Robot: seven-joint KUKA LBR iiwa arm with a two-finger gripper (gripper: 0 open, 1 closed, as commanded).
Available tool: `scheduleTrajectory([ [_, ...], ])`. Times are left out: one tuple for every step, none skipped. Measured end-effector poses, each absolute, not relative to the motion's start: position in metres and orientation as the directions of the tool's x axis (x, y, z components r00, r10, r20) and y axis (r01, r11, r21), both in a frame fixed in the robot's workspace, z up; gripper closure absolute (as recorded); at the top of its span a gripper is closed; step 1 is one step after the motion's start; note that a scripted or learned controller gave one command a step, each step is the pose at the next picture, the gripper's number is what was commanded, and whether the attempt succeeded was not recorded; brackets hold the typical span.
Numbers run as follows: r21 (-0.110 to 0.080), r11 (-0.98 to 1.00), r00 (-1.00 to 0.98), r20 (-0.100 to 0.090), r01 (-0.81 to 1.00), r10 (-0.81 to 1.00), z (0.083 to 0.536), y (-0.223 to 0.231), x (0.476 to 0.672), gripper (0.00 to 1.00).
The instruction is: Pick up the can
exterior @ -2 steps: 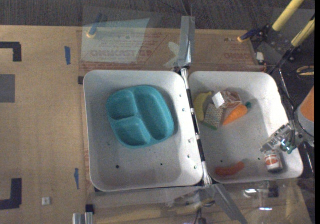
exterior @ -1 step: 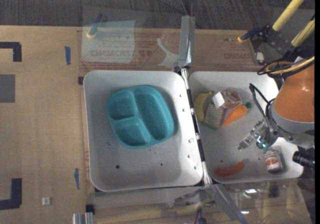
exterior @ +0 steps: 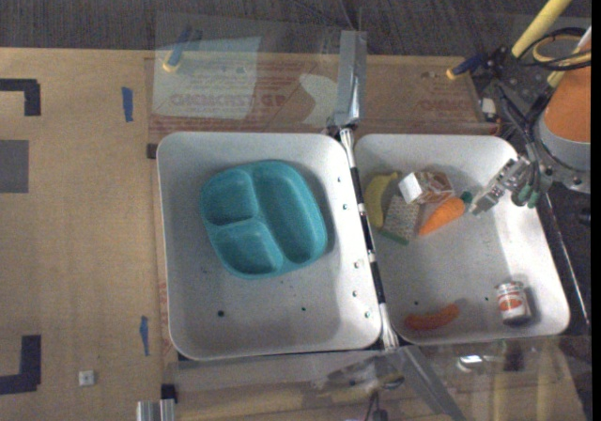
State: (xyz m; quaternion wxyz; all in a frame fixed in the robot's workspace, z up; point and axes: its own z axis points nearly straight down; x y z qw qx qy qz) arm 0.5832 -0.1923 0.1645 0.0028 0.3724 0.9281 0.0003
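Observation:
The can (exterior: pixel 512 301) is small, with a red-and-white label and a silver top. It stands upright near the front right corner of the right bin (exterior: pixel 470 264). My gripper (exterior: pixel 492 196) hangs over the back right part of that bin, pointing left toward an orange carrot (exterior: pixel 441 215). It is well behind the can and apart from it. Nothing shows in its grasp.
A yellow banana (exterior: pixel 379 197), a brown and white packet (exterior: pixel 420 194) and the carrot lie clustered at the back of the right bin. An orange sausage (exterior: pixel 432 318) lies at its front. A teal divided plate (exterior: pixel 264 217) sits in the left bin (exterior: pixel 188 316).

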Motion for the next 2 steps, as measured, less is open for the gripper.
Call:
scheduleTrajectory([
  [0.003,0.735,-0.735,-0.007,0.678,0.678,0.234,-0.203,0.536,1.0],
  [0.001,0.646,-0.646,-0.001,0.763,0.763,0.241,-0.18,0.495,1.0],
])
